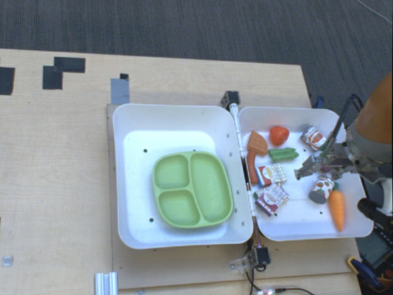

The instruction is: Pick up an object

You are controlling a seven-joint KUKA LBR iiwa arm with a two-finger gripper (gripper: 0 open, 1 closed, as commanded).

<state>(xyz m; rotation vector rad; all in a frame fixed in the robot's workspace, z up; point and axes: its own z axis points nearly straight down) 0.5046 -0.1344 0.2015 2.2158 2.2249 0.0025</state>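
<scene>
The right bin [295, 223] holds several small items. At its far side lie a red tomato [279, 134], a green pod [282, 155] and a small can [313, 137]. An orange pastry [258, 144] and a sausage [252, 166] rest by the bin's left wall. Two printed packets [272, 175] [272, 197] are near the middle. An orange carrot [336, 208] and a grey-and-white piece [320, 191] sit at the right. My gripper [314, 168] hovers over the bin's right half, just above the grey-and-white piece and right of the green pod. Nothing shows held in it.
The left bin [132, 165] bears a green three-section plate [193, 189]. The divider [241, 165] between the bins runs up to a black clamp [231, 97]. The grey arm with its orange band [376, 118] enters from the right over the bin's rim.
</scene>
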